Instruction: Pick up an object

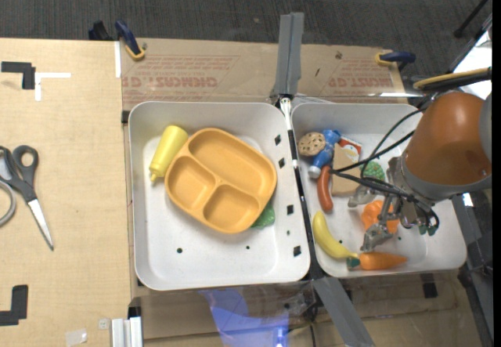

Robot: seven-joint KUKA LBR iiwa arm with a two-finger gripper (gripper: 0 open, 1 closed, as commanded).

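The right bin (438,255) holds a banana (329,237), a carrot (380,261), a red hot dog (325,187), a cookie (311,142), a slice of bread (344,160), a small blue item (332,136), a green piece (374,171) and an orange piece (373,212). My gripper (379,231) hangs low over the bin's front right part. It is just above the carrot and right beside the orange piece, whose right side it hides. The arm's orange band (448,142) covers the bin's right side.
The left bin (156,259) carries a yellow divided plate (221,179), a yellow bottle (166,151) at its left and a green item (265,218) peeking from under the plate. Scissors (28,190) lie on the bench at far left. Black cables (368,178) cross the right bin.
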